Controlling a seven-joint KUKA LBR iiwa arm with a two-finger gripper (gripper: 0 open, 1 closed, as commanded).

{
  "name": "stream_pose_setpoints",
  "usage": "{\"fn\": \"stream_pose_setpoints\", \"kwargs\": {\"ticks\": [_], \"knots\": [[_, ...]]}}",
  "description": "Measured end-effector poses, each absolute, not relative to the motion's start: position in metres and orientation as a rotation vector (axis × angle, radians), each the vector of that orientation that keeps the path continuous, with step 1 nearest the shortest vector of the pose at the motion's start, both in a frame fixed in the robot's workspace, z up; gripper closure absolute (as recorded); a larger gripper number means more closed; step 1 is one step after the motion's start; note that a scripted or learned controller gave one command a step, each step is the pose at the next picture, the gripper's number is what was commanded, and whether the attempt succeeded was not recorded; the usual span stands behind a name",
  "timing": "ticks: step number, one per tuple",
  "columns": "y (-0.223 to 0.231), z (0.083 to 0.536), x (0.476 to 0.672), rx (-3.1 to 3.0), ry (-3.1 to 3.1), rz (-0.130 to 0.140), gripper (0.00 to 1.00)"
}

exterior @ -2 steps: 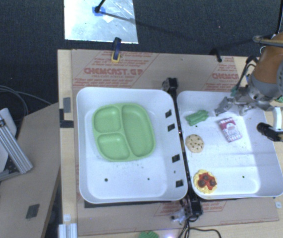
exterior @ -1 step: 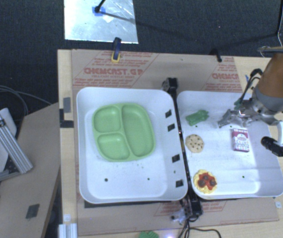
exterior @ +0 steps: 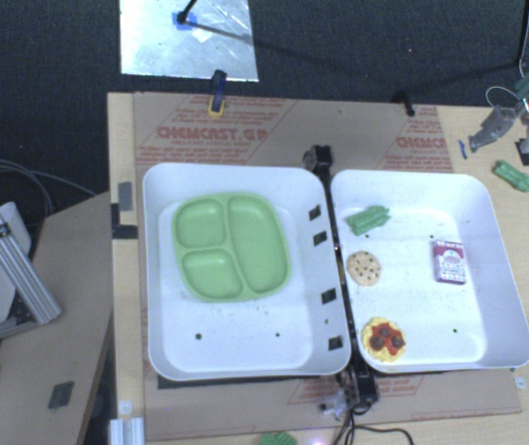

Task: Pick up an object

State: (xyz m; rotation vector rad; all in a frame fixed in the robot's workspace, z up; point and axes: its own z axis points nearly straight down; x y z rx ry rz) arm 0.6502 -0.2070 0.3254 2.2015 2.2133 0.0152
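Two shallow white plastic bins sit side by side on the brown cardboard-covered counter (exterior: 273, 123), joined along a central seam with black clips. The left bin (exterior: 162, 341) carries a pale green divided plastic tray (exterior: 231, 247) with three compartments, lying in the bin's upper half.

The right bin (exterior: 496, 276) holds four small things, taken here relative to the round tan chocolate-chip cookie (exterior: 364, 268), which lies near the bin's left wall about midway down. Above the cookie, and apart from it, lies a green ridged toy vegetable piece (exterior: 369, 219), tilted. Below the cookie, well apart and close to the bin's near-left corner, rests a small round yellow toy pizza with red topping (exterior: 384, 338). To the cookie's right, well across the bin floor, lies a small rectangular purple-and-white card-like packet (exterior: 449, 260), standing lengthwise up and down in the view. None of the four touches another.

The pincer (exterior: 514, 128) shows as a grey metallic shape at the upper right of the view, outside the right bin and far up and right of the cookie, above the counter's edge. Whether its fingers are spread or closed cannot be told, and nothing can be seen between them. Just below it on the counter lies a small green oblong piece (exterior: 513, 175).
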Motion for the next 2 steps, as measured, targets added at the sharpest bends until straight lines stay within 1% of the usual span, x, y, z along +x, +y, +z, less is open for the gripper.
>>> {"fn": "stream_pose_setpoints", "kwargs": {"ticks": [1,2], "knots": [[-0.206,0.225,0.582,2.229,2.226,-0.007,0.00],[-0.205,0.164,0.609,2.217,2.228,-0.001,0.00]]}}
